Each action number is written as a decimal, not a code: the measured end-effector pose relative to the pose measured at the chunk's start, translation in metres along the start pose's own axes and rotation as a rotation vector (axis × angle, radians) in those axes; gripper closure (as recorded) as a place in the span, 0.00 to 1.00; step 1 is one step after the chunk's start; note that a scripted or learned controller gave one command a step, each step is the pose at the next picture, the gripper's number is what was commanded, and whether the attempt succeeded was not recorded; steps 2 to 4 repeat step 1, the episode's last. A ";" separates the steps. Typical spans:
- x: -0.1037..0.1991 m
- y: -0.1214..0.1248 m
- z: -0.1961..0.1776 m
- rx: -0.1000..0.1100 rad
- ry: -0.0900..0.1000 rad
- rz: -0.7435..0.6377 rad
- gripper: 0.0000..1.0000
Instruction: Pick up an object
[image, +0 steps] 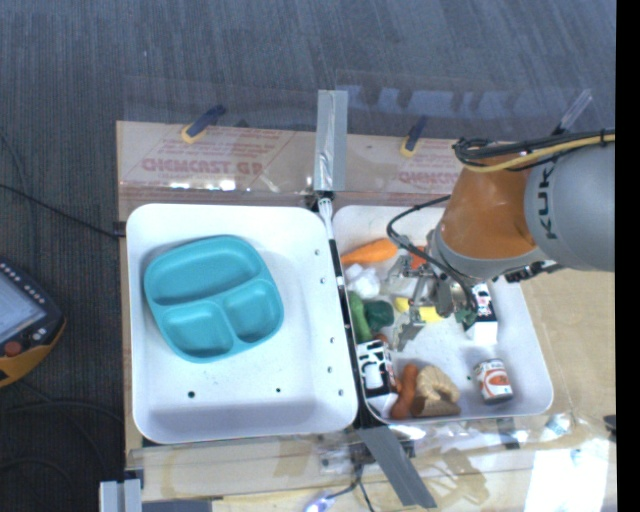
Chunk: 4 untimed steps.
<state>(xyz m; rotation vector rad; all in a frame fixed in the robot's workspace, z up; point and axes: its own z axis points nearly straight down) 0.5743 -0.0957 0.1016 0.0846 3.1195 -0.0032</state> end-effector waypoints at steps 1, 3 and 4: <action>-0.001 -0.003 0.011 -0.004 0.010 0.060 0.00; -0.001 -0.003 0.011 -0.004 0.010 0.060 0.00; -0.001 -0.003 0.011 -0.004 0.010 0.060 0.00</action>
